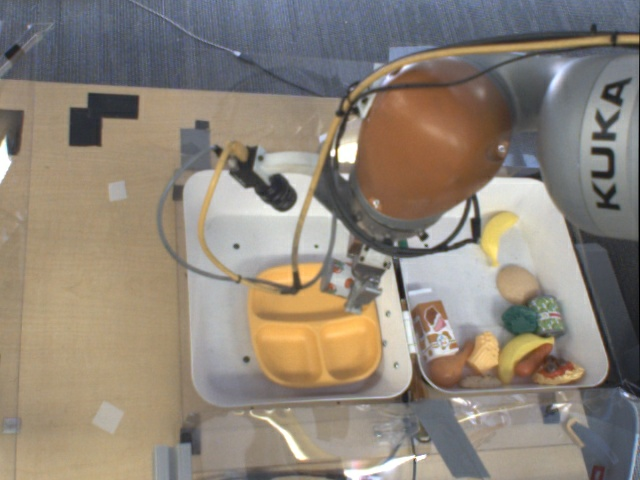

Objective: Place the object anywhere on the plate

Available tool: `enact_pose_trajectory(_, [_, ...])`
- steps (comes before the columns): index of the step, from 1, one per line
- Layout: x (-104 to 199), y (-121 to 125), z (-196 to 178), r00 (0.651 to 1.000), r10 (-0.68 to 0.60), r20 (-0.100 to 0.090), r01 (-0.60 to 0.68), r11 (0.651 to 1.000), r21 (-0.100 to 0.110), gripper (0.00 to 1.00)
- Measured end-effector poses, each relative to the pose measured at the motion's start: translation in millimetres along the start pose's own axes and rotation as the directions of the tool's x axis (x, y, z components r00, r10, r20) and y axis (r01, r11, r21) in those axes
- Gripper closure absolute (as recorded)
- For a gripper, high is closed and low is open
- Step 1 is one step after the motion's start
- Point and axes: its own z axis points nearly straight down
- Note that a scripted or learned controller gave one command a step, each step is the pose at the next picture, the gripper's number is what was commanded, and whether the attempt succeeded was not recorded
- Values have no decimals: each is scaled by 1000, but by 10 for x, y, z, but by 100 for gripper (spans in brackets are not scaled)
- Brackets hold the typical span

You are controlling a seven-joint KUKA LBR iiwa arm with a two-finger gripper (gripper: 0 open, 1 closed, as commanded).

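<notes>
**Gripper over the plate, grasp unclear**

You cannot tell how the gripper (360, 286) stands or whether it carries anything. It hangs over the yellow plate (315, 343) in the left bin (215, 298). No object lies there; placing looks undone.

On my wooden bench (90, 298), two shallow white bins sit side by side: the left bin (225, 268) and the right bin (590, 318), their inner walls touching. The right bin holds toy food. A yellow banana (497, 234) lies toward its far side, with a beige egg-shaped piece (517, 284) nearer. Near that sit a dark green piece (520, 319) and a green-and-white block (548, 314), just beside each other. A small printed carton (434, 331) stands by the left wall, and a pizza slice (558, 371) lies in the near right corner. A black stepped mark (100, 116) shows on the bench's far left. Blue-grey carpet (250, 8) lies beyond.
</notes>
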Motion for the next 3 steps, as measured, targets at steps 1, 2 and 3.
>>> enact_pose_trajectory(1, [-169,-271,101,998,-56,-2,56,998,0,100])
enact_pose_trajectory(2, [-234,-24,248,999,-52,-2,52,999,-2,100])
enact_pose_trajectory(3, [-224,91,929,999,-46,1,46,999,-3,100])
